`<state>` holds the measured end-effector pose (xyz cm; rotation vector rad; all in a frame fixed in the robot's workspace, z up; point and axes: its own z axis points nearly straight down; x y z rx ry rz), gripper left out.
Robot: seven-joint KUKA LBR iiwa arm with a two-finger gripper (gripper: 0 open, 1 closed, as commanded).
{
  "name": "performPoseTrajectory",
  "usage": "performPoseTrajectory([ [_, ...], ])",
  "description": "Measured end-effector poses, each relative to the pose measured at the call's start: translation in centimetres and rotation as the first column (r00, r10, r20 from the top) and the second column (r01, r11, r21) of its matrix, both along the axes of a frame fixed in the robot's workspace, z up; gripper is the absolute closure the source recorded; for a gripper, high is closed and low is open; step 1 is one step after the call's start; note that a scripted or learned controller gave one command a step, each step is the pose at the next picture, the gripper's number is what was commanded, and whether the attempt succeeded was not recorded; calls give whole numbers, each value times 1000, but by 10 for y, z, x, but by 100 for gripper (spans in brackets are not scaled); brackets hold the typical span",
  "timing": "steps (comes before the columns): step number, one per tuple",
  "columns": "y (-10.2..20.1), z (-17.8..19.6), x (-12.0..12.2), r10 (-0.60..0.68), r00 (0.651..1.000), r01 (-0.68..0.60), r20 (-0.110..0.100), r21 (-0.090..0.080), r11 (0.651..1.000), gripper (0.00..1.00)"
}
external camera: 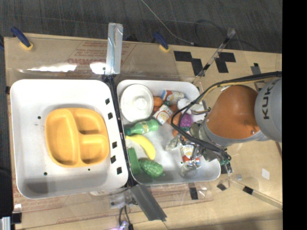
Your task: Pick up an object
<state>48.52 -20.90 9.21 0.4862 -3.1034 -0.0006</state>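
Camera view has my claw (188,153) low in the right bin (211,175) near its right edge, whether apart or together I cannot tell, with what may be a small packet (188,152) directly beneath, banana (145,145) further left.

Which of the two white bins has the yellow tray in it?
The left bin: it holds the yellow divided tray. The right bin holds the toy food instead.
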Motion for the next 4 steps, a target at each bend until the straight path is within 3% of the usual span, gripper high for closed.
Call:
performPoseTrajectory([
  [1,14,-1,1,-77,997,77,-3,1,997,0],
  [2,0,1,6,-25,1000,25,4,-1,1000,0],
  [4,0,0,1,77,997,-77,3,-1,997,0],
])
